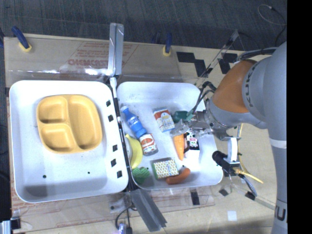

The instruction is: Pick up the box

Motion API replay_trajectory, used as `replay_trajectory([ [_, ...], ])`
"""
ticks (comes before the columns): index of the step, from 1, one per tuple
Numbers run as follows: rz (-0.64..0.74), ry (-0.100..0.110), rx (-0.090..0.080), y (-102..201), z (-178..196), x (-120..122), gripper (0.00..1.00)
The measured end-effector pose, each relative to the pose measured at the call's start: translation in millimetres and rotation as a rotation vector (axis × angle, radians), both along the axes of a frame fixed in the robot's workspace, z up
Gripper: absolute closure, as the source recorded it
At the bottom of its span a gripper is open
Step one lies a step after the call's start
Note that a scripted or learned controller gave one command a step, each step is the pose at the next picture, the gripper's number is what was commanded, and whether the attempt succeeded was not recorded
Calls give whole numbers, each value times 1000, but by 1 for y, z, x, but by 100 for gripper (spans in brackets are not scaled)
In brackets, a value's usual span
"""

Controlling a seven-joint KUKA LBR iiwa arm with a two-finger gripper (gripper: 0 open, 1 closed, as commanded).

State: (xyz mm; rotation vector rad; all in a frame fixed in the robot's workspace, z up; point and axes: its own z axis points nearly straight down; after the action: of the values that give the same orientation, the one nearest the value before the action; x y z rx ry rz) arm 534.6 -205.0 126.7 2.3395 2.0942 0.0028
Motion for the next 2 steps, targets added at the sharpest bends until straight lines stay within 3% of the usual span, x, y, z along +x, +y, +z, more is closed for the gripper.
replay_trajectory([
  [1, -107, 3, 0, 37, 110, 97, 0],
  [2, -46, 7, 1, 58, -12, 122, 0],
])
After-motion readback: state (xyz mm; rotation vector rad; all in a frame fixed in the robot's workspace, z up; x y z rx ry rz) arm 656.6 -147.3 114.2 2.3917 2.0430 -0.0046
